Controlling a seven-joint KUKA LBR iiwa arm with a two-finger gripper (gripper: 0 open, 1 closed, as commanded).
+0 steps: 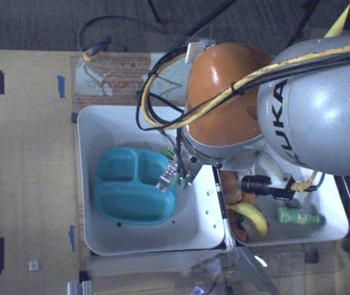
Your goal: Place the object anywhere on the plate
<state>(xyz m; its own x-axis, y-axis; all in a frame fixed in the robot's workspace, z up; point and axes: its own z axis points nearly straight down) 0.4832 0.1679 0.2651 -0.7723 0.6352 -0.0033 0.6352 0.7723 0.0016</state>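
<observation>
the two-finger gripper point(170, 178) hangs over the right edge of the teal plastic divided plate point(131, 186) in the left white bin point(95, 134), presumably to drop something there, though whether it grips anything cannot be told; a yellow banana point(251, 217) lies in the right bin.

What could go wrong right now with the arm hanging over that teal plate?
1. The hand hangs at the right edge of the teal plate; anything released there might land on the rim or roll into the left bin instead.
2. The banana and green bottle lie in the right bin, partly under the arm, so a grasp there may be crowded.
</observation>
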